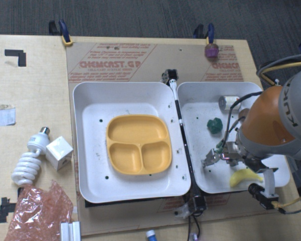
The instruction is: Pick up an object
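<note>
Down in the right bin [200, 97], we see the gripper [210, 159] with its fingers spread a little and nothing between them.

Outward from those metal fingers, we find bare white bin floor under the tips, a yellow banana [242, 177] lying just to their right near the bin's near edge, and a green object [214, 125] a little farther back, apart from the gripper. We note a small grey cylinder [229, 102] near the bin's far wall. Behind the fingers the grey wrist rises into the arm's orange band [265, 119], which covers the bin's right side. In the left bin [90, 104] we see a yellow divided plate [139, 144] lying flat at its middle. On the bench to the left lie a spiral light bulb [29, 160], a small white box [59, 152] touching it, and crumpled pink plastic wrap [37, 210].
</note>
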`<state>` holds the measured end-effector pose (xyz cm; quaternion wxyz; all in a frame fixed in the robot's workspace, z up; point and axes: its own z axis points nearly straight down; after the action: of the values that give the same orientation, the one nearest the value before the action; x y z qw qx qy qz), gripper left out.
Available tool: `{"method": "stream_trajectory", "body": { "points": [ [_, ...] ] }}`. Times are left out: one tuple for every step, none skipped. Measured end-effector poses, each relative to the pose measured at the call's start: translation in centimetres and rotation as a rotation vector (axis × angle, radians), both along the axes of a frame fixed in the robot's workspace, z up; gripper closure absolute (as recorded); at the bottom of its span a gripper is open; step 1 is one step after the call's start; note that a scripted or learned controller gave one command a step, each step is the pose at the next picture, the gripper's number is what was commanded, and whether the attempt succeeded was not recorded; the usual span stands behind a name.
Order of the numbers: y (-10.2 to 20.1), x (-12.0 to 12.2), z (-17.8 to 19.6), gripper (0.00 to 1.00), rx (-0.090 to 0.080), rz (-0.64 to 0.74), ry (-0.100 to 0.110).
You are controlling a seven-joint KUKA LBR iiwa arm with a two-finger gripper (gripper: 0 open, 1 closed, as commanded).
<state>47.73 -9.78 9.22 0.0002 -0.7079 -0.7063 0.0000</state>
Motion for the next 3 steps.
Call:
{"method": "stream_trajectory", "body": {
  "points": [
    [-0.1, 0.1, 1.0, 1.0, -0.001, -0.002, -0.003],
    [5.3, 3.7, 10.0, 1.0, -0.001, 0.004, -0.002],
    [5.3, 3.6, 10.0, 0.0, -0.001, 0.004, -0.002]
  ]
}}
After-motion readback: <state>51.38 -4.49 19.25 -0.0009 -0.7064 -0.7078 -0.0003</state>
